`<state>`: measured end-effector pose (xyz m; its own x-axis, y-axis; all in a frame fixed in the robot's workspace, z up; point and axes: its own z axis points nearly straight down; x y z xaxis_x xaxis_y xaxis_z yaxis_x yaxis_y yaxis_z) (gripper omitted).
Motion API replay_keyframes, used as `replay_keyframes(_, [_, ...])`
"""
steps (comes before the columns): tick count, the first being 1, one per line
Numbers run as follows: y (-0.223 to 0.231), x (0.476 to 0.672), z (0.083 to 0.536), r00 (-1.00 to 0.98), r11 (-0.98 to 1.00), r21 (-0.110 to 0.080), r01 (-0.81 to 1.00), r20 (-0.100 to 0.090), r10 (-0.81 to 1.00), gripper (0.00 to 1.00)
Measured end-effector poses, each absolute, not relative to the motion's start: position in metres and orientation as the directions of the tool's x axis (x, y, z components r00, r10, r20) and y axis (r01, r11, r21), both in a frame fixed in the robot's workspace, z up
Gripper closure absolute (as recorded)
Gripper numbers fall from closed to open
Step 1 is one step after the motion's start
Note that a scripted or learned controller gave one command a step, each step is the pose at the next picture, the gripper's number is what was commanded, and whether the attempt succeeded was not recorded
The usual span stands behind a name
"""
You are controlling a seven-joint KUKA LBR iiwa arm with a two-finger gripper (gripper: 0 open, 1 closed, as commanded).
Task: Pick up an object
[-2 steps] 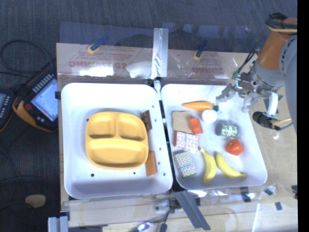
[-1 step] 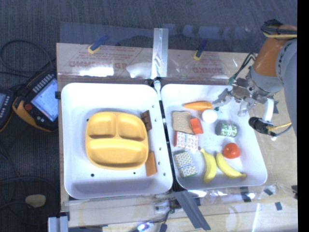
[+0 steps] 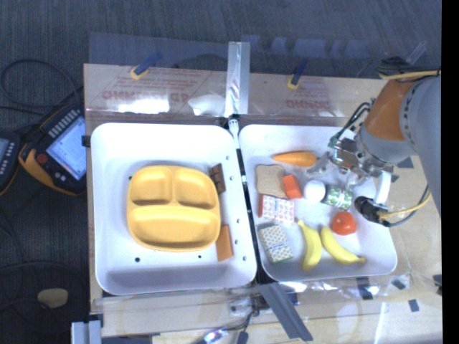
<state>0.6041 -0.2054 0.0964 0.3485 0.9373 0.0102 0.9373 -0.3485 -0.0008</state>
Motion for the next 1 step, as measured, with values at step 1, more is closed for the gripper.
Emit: replay_keyframes(1, [-0.2019, 0.5692, 0.0953, 0.404, -0.404, 0.024, 0.914, 0.012, 0.915, 0.0])
